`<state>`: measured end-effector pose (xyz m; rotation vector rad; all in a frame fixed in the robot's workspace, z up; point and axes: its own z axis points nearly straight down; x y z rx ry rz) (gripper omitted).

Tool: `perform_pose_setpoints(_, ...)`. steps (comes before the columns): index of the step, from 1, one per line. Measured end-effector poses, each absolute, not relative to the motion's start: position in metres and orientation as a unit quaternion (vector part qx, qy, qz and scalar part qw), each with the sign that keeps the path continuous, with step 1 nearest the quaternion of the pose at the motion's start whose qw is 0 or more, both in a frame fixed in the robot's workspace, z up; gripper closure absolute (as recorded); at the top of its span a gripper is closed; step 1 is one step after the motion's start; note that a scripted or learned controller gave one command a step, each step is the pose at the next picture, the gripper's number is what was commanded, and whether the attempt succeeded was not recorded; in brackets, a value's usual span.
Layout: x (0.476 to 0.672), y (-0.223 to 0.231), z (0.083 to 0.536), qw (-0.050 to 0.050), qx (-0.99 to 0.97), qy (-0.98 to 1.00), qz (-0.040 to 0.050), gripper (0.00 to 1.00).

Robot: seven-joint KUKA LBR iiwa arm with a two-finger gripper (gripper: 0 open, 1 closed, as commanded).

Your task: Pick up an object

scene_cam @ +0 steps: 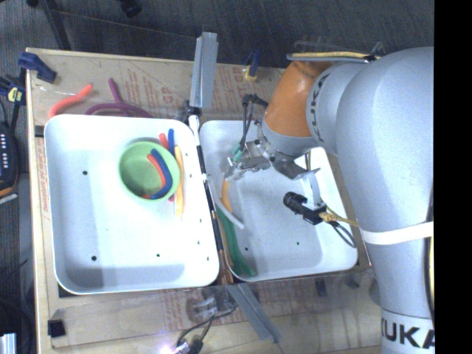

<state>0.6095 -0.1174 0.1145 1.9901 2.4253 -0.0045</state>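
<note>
My gripper (238, 164) hangs low over the upper left part of the right bin (295, 260), under the orange wrist band (291, 102). A small teal bit (237, 153) shows right beside it; I cannot say whether it is held. Below the gripper, along the bin's left wall, lie an orange stick (226, 194), a white stick (230, 217) and a long green piece (234, 245). The left bin (96, 234) holds a green bowl (147, 169) with red, blue and yellow sticks (174, 169) lying across its right side.
The grey arm (383, 161) covers the right bin's right side. A black connector with a cable (302, 205) hangs over that bin's middle. Behind the left bin lie an orange piece (70, 100) and purple tubing (118, 108). A metal post (204, 68) rises between the bins.
</note>
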Motion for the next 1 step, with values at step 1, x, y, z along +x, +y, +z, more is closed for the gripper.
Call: perform_pose_setpoints(1, 0.6095, -0.1173, 0.1145, 0.002, 0.634, 0.773, -0.0016, 0.0)
